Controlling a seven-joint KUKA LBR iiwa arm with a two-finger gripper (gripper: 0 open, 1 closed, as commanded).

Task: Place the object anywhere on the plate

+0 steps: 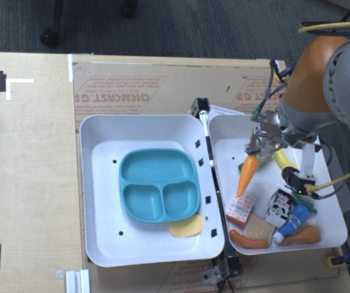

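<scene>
A teal plate (158, 185) with three compartments lies in the left bin (96, 163). An orange carrot (246, 174) hangs point-down over the left part of the right bin (339, 218). Its green top sits between the fingers of my gripper (255, 152), which is shut on it. The grey arm with its orange band (312, 72) reaches in from the upper right. The carrot is right of the divider between the bins, a short way from the plate's right rim.
In the right bin lie a yellow piece (283, 159), a pink box (240, 207), a tan block (258, 228), a sausage (248, 241), a blue bottle (292, 220) and a brown drumstick (304, 235). A yellow disc (186, 227) pokes out under the plate's front edge.
</scene>
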